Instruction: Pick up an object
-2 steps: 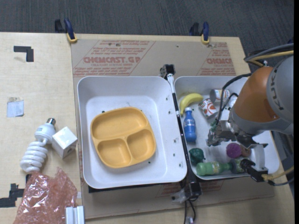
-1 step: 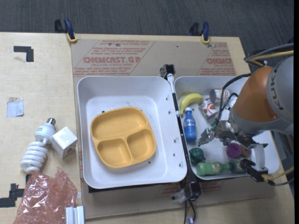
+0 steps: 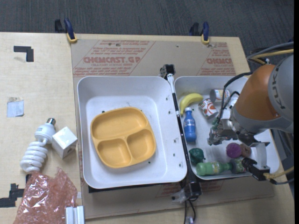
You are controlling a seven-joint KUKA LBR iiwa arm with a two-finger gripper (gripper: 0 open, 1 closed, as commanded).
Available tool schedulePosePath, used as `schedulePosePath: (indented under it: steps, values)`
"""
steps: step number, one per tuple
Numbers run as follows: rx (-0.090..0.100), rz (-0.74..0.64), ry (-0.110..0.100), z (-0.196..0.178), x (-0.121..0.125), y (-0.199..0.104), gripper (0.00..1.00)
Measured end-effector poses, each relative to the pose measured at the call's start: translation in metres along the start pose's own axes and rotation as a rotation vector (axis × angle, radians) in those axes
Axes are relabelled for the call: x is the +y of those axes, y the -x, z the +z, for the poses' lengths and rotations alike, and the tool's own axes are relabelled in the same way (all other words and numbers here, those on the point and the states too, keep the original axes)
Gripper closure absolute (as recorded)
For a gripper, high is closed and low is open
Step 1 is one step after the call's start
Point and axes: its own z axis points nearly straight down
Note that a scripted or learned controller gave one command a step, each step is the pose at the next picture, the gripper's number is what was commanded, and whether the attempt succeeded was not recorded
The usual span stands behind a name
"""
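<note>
Green bottle [image 3: 212, 167] lies lengthwise left-right, below claw [image 3: 217, 137]; claw state unclear.

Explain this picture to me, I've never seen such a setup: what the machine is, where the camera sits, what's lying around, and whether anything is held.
One camera looks down at a slant on a bench. The grey and orange shape at the right is a robot arm. Its gripper hangs low over the right bin.

That bin holds a banana, a blue bottle, a can, a purple ball, a green bottle and a dark green thing I can't identify.

The left bin holds a yellow tray with three compartments.

Beside the bins lie a spiral bulb, a white cube and crumpled pink plastic.

I can see nothing between the fingers, so I wouldn't say it holds anything.
</note>
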Motion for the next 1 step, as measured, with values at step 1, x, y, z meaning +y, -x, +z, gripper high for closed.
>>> schedulePosePath:
  steps: [1]
  values:
    - [0.0, 0.0, 0.0, 0.0, 0.0, 0.0, 0.0]
